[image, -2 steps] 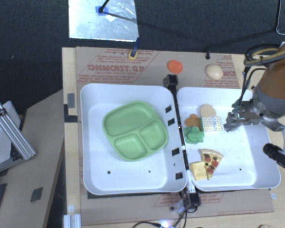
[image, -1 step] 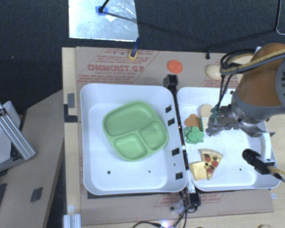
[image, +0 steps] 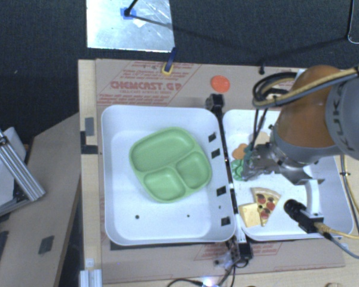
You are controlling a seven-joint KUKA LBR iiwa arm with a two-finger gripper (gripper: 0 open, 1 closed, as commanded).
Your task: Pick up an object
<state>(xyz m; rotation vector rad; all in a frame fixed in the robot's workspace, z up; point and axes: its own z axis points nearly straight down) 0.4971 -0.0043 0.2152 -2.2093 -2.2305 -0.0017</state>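
Brown cardboard lines our bench beneath both white bins. We see a green divided plate lying in the left bin. Further right, in the right bin, our gripper sits low over small green and orange items; whether it grasps anything we cannot tell. A pizza slice toy lies just below.

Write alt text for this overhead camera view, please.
A grey and orange robot arm reaches into the right white bin, above a toy pizza slice and cheese wedge. The left white bin holds a green divided plate.
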